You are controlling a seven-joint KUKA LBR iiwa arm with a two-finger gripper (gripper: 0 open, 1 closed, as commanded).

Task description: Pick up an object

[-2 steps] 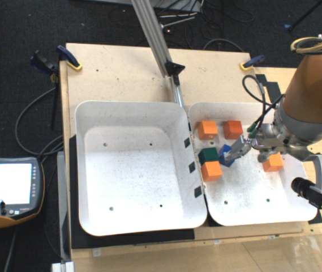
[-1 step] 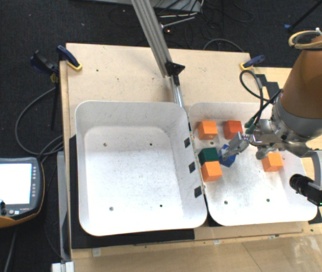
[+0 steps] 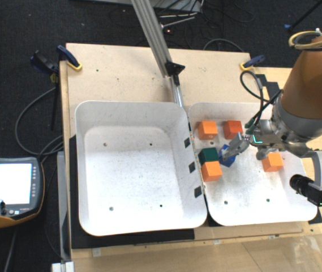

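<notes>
A teach pendant (image 3: pixel 11 192) is lying on the dark floor left of the bench, its screen glowing white. Blue clamps (image 3: pixel 68 58) are gripping the bench's far corners (one per side). Cables (image 3: pixel 33 123) are trailing nearby.
</notes>
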